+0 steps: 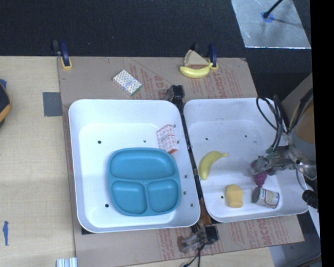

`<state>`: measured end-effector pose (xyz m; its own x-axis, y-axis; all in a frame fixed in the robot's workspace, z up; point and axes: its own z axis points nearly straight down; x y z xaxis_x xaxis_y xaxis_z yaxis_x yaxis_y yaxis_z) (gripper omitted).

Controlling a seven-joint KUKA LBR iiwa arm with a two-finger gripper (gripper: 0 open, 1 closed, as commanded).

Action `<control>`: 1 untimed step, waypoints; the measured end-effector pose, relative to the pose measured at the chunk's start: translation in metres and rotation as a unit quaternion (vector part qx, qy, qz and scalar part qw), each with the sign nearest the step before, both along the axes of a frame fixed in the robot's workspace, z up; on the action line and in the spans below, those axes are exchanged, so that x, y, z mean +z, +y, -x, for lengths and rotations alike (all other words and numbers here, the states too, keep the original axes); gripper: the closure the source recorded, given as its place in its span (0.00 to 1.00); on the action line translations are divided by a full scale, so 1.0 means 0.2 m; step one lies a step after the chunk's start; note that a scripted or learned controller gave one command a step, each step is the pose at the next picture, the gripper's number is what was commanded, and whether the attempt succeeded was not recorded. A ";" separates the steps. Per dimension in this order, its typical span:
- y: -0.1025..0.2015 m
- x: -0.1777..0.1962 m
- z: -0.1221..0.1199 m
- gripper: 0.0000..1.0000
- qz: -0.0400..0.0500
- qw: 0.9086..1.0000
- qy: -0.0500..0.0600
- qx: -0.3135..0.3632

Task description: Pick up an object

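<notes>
Right bin, far right side: gripper low over the floor of the right bin, arm coming in from the right with cables looped above it.
Jaws: cannot tell how far open; metal parts blur together, nothing clearly between them.
Under gripper: small purple object just below the tip, touching or nearly so; grasp not confirmed.
Other candidates, right bin: small can lying on its side near the front wall, just beside the purple object; yellow block to its left; banana mid-bin, well apart from the gripper.
Left bin: blue divided tray takes most of the floor of the left bin; red-and-white packet near the right wall.
Tabletop outside bins: second banana and a patterned packet behind the bins.
Task state: likely at grasp stage on the purple object, no lift evident.
Risk 1: purple object is small and low; jaws could close above it and come up empty.
Risk 2: can sits close; a closing or shifting gripper could knock or roll it.
Risk 3: bin wall is near on the right; little room to correct.
</notes>
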<state>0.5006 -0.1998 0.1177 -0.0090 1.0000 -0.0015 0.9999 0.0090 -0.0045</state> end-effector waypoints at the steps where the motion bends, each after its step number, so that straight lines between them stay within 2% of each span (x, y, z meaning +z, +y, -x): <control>1: 0.39 0.04 -0.34 1.00 -0.001 1.000 -0.001 -0.001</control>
